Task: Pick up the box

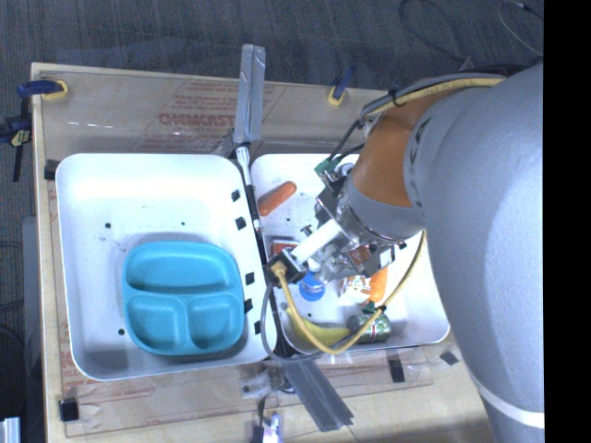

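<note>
Small red box (281, 245), partly hidden, just right of frame centre in white right bin (291, 166), near its left wall. Gripper (342, 264) just right of it, low over clutter; open or clenched, cannot tell. Orange carrot-like piece (277, 197) above, yellow banana (319, 336) below.

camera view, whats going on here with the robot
The grey arm reaches in from the right, its gripper down in the right bin among clutter, beside a blue-capped bottle. Whether it grips the box cannot be told. The left bin holds a blue divided tray.
</note>
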Robot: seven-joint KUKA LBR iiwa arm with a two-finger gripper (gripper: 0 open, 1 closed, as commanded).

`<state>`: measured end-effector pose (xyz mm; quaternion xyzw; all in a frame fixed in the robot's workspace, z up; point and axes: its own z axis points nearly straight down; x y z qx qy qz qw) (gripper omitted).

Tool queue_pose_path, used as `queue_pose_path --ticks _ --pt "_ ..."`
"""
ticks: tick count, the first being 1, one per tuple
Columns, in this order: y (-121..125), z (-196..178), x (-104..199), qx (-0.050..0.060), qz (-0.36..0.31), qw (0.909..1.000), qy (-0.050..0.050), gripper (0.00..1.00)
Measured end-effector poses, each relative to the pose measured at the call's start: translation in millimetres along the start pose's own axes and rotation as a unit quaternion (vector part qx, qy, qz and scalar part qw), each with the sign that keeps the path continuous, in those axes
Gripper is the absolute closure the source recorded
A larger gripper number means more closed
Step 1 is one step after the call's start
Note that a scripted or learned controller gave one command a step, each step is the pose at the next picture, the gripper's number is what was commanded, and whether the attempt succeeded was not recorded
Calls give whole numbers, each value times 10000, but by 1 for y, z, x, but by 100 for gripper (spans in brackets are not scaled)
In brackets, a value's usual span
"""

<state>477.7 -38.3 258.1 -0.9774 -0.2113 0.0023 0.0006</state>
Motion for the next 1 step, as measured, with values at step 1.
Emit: queue_pose_path --ticks 1 --pt "6 70 -4 14 480 9988 -15 100"
